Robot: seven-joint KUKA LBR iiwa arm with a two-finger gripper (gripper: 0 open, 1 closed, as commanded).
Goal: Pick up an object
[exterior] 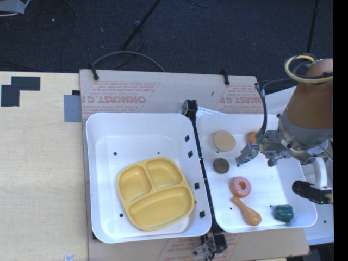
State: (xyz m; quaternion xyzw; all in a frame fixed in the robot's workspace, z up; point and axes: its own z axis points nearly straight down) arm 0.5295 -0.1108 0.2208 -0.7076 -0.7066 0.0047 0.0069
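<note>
The arm is at the approach step over the right bin (312, 213); no object is picked yet. The jaws (260, 152) hang spread and bare at the bin's 1 o'clock. The nearest candidates, a brown disc (221, 165) and pink doughnut (240, 186), lie at 8 o'clock of them, so next comes a descent and closing.

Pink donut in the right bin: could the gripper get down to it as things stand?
Probably yes. The pink donut lies uncovered in the right bin, apart from the brown disc and orange drumstick-shaped toy. The gripper hovers just above it in this view.
</note>
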